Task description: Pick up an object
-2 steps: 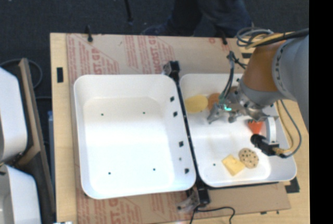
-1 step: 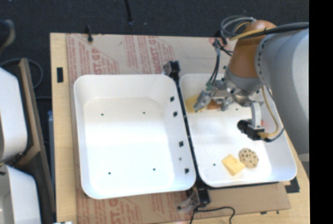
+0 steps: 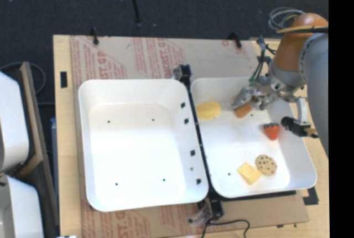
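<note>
Camera view: claw (image 3: pixel 247 103) over an orange-brown piece (image 3: pixel 242 111), its grip too blurred to tell.

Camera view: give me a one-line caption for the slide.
Arm's pincer low in the right bin at an orange piece, near a yellow lump.

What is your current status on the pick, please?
End effector low in right bin, at orange-brown piece. Grasp unconfirmed. Yellow piece beside, apart.
</note>
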Controlling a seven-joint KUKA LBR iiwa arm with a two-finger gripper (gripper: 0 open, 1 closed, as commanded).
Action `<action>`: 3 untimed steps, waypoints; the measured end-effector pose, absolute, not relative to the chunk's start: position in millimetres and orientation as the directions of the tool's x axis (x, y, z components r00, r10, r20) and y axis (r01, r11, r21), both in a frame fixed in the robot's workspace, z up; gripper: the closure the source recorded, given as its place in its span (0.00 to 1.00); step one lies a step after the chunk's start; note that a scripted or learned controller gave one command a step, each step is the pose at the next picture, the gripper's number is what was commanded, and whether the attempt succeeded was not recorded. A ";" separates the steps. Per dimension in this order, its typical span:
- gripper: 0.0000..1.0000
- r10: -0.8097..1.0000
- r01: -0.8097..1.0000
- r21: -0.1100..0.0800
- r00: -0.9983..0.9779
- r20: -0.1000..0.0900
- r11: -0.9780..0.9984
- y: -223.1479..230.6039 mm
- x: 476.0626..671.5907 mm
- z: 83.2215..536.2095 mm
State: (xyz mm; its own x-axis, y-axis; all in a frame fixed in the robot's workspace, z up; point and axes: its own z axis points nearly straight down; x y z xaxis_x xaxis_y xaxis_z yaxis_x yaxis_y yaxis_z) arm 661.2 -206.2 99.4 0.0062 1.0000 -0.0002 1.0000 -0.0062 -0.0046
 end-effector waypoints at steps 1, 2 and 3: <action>1.00 1.000 1.000 0.002 0.001 -0.001 -0.001 -203.1 663.7 111.7; 1.00 1.000 1.000 0.002 -0.004 0.000 0.004 -137.1 650.7 127.0; 1.00 1.000 1.000 0.007 -0.005 0.000 0.005 -71.4 641.5 205.1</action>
